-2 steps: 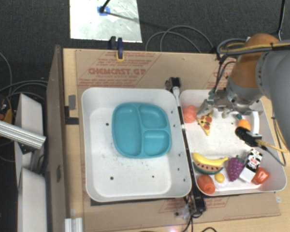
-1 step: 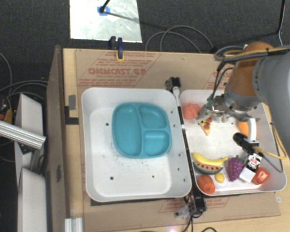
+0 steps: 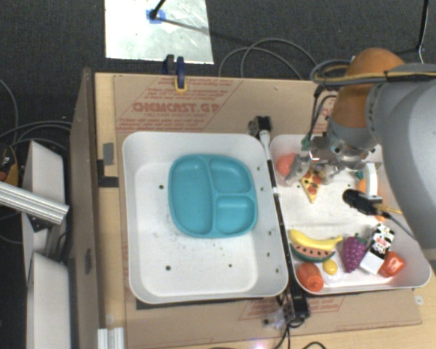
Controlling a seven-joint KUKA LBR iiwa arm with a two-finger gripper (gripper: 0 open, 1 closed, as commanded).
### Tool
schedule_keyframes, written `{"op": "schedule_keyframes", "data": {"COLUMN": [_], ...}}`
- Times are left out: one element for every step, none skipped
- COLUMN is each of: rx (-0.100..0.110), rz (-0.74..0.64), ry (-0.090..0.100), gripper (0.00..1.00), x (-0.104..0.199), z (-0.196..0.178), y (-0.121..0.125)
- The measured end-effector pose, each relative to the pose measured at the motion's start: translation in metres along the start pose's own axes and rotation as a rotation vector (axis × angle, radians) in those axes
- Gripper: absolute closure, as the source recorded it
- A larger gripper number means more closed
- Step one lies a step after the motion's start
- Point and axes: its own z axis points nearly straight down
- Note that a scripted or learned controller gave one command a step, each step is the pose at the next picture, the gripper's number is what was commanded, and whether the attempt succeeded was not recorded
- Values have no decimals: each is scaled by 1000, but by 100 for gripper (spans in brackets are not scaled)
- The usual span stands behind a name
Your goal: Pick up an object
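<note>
1. One fixed camera looks down at a slant from above the bench.
2. It sits far enough back to take in both white bins — the left bin near the middle of the frame, the right bin toward the right side.
3. The grey arm enters from the right edge — large, so close to the lens.
4. Dark floor and cables fill the top.
</note>
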Motion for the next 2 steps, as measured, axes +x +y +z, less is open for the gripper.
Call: {"op": "schedule_keyframes", "data": {"rx": [-8,-10], "rz": [-1,-4], "ry": [16,9], "gripper": [0,100], "x": [-12,-14], "z": [0,-10], "y": [-2,-2]}}
